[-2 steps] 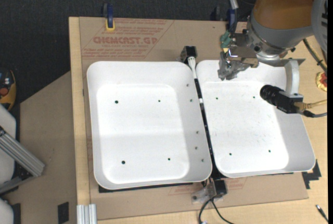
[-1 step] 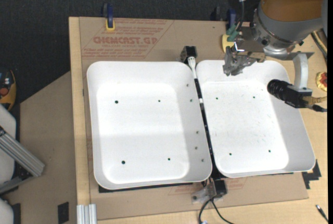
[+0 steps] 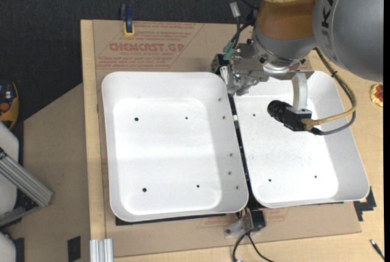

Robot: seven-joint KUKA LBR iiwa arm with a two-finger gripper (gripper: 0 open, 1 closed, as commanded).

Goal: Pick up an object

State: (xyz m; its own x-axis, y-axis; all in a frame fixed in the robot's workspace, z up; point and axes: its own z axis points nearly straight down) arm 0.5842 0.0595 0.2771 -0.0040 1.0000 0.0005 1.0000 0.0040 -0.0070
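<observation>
The gripper [image 3: 235, 80] hangs low over the far end of the seam where the left bin [image 3: 116, 133] and right bin [image 3: 341, 163] meet. Whether it is apart or together cannot be told. Any object to pick up beneath it is hidden by the wrist. A black cylinder [image 3: 286, 114] with a yellow cable juts over the right bin. Red print on the brown board [image 3: 97, 60] reads "CHEMCAST G P"

The surface [image 3: 61, 133] below me is tan, with a brown cardboard sheet [image 3: 152, 44] printed in red lying flat on it. On that sheet sit two shallow white bins, touching side by side: the left bin [image 3: 116, 151] and the right bin [image 3: 347, 157]. A small blue-and-yellow clamp [image 3: 128, 18] grips the sheet's far edge.
</observation>
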